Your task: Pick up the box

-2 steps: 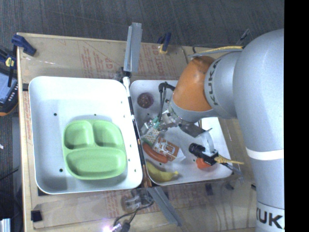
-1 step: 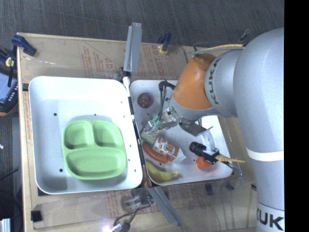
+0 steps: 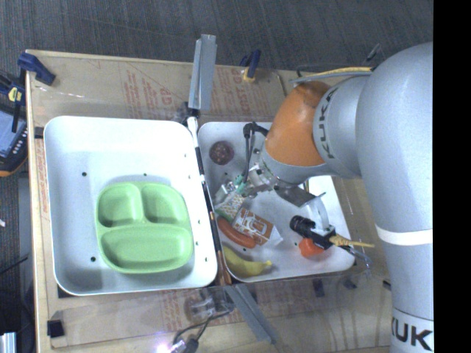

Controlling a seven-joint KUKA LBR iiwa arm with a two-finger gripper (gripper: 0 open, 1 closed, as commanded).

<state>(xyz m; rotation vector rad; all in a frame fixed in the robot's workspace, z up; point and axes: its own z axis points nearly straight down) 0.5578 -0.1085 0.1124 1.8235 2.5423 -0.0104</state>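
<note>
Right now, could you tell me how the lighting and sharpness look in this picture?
Camera view: soft and slightly blurred throughout; bright glare on the right bin's floor beside the arm; the arm shadows the box; the green tray is evenly lit.

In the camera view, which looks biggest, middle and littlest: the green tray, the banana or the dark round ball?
1. Green tray, by far the biggest.
2. Banana.
3. Dark round ball, the littlest.
All three lie in the bins at a similar distance, so the order looks safe.

Wooden bench [image 3: 110,87] bears left bin [image 3: 66,145], right bin [image 3: 338,212].
</note>
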